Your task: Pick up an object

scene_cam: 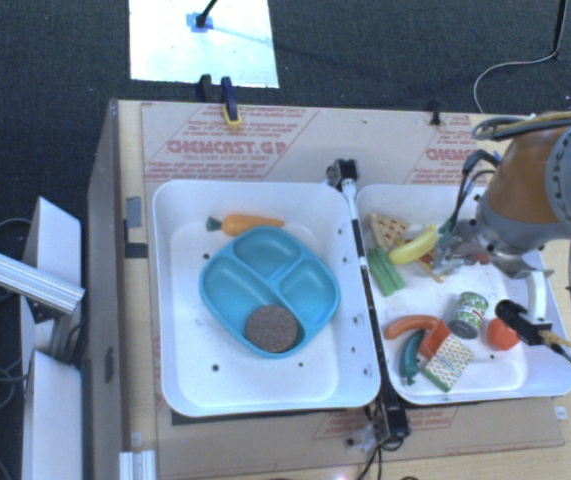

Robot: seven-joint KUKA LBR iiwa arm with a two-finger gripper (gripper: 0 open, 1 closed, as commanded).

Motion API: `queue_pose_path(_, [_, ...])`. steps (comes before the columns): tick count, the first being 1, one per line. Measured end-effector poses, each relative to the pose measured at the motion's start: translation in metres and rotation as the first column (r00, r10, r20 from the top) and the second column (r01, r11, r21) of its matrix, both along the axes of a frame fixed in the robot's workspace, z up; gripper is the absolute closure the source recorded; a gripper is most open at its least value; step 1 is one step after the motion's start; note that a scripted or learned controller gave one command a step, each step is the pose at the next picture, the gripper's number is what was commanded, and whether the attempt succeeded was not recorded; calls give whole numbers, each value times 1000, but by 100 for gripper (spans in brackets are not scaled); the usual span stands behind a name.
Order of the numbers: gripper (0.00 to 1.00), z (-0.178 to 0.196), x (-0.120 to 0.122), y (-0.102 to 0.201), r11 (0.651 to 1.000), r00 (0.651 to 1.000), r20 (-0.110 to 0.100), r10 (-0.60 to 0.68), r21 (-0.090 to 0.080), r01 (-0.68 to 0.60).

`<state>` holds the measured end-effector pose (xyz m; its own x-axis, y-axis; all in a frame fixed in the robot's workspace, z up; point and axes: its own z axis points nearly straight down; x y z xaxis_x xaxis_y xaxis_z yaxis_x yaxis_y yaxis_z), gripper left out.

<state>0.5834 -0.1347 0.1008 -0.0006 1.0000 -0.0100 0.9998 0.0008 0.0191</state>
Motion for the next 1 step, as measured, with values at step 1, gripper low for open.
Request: queue_pose_path(1, [0,0,0,0,1000,1000,-1,0,0,0])
